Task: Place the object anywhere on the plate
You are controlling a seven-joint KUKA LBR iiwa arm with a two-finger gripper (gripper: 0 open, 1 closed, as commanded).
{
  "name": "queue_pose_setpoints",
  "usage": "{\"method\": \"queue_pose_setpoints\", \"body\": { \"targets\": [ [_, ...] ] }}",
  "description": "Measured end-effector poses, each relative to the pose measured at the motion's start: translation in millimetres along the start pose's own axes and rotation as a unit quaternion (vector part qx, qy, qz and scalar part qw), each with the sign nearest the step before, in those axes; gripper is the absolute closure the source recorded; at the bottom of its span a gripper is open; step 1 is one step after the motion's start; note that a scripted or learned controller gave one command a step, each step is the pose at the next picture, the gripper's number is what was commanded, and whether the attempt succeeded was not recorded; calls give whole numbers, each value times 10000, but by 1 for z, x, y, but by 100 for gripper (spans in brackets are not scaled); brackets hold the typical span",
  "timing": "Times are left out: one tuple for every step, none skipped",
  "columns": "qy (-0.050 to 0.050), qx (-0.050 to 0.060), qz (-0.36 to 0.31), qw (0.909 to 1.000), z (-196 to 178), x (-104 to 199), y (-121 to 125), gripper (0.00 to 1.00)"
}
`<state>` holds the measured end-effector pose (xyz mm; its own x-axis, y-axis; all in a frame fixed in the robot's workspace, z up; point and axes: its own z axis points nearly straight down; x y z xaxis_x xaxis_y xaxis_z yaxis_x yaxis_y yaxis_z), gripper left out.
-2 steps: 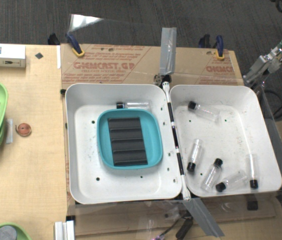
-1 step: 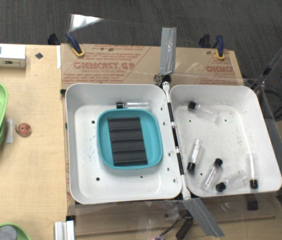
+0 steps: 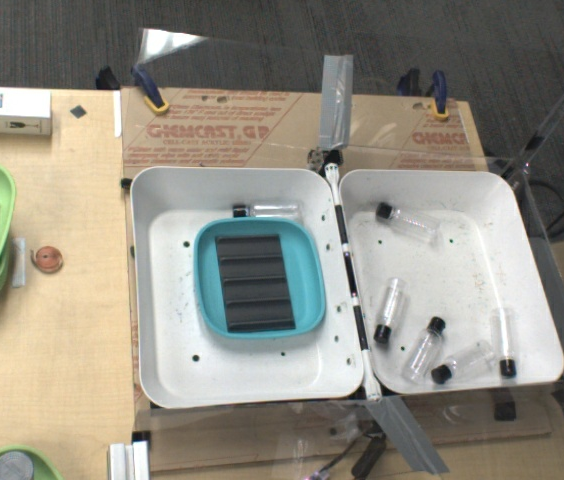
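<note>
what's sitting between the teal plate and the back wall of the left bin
One clear vial with a black cap lies on its side there, just behind the teal plate, seen in the camera view.

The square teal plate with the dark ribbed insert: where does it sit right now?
The teal plate lies centred in the left white bin, just below a clear black-capped vial.

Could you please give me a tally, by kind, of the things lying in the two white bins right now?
Clear vials with black caps: 6, one in the left bin at, five in the right bin at
Teal plates: 1
Black ridged inserts on the plate: 1
Total: 8
</note>
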<state>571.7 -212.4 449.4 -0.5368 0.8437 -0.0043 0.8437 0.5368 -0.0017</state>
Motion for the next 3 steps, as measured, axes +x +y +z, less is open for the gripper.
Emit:
{"method": "queue_pose_setpoints", "body": {
  "targets": [
    [17,-10,-906,9959,93,48,24,100],
    [19,-11,-1579,9875,229,85,42,100],
    [23,-13,-2624,9650,254,146,46,100]
  ]
}}
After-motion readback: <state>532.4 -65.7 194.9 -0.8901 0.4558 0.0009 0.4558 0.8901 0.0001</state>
